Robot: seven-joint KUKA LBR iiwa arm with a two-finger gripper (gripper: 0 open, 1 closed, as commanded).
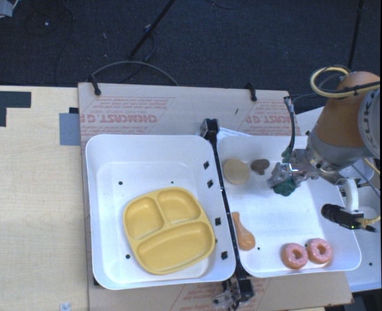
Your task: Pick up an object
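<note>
My gripper (283,177) hangs over the right bin (346,264), near its upper middle, with the grey and orange arm (343,125) reaching in from the right. A small dark teal object (285,188) sits right at the gripper's tip, partly hidden by it; whether it is held or lying on the bin floor cannot be made out. Just left of the gripper lie a small brown lump (260,166) and a round tan disc (236,171).
An orange drumstick-shaped toy (243,232) lies by the divider, and two pink donuts (306,253) sit at the front of the right bin. The left bin (106,173) holds a yellow divided tray (169,229). A black device (340,215) hangs at the right bin's right edge.
</note>
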